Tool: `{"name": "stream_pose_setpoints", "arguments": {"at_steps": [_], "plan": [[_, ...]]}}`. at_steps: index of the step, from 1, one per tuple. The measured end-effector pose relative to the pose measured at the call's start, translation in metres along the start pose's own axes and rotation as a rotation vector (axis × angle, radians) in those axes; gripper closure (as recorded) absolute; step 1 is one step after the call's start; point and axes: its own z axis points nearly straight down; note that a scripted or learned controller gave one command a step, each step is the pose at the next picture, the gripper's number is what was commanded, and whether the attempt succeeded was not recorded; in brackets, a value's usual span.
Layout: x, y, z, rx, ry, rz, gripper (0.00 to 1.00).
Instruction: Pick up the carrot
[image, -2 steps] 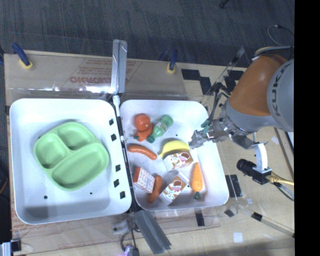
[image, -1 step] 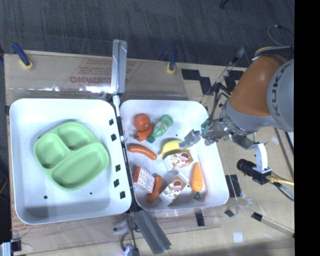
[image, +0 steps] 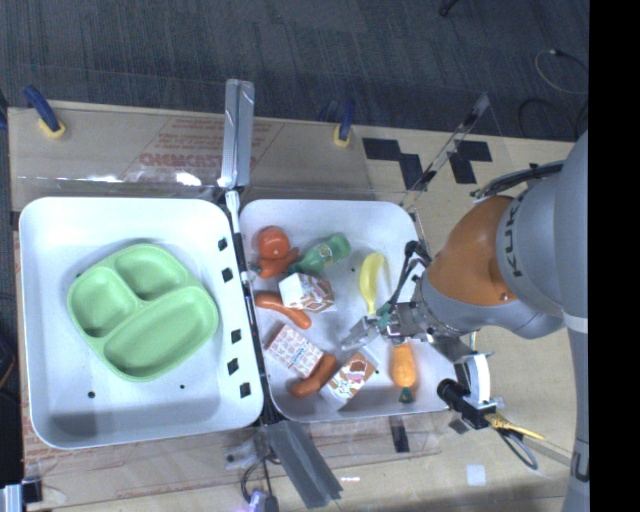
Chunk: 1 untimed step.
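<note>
The carrot (image: 403, 366), orange with a green stub at its near end, lies in the right bin (image: 330, 212) near the front right corner. My gripper (image: 384, 327) hangs directly over the carrot's far end, at the tip of the grey arm with the orange band (image: 470, 265). Whether it touches the carrot is unclear from this angle.
The right bin also holds a yellow banana (image: 372, 280), a green bottle (image: 325, 252), a red tomato (image: 272, 243), two sausages (image: 283, 310) (image: 315, 375), and small cartons (image: 307, 292) (image: 293, 352) (image: 350, 378). A green divided plate (image: 145, 310) lies in the left bin.
</note>
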Motion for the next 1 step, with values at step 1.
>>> {"name": "stream_pose_setpoints", "arguments": {"at_steps": [1], "plan": [[-0.0061,-0.0065,0.0046,-0.017,0.006,0.008,0.0]]}}
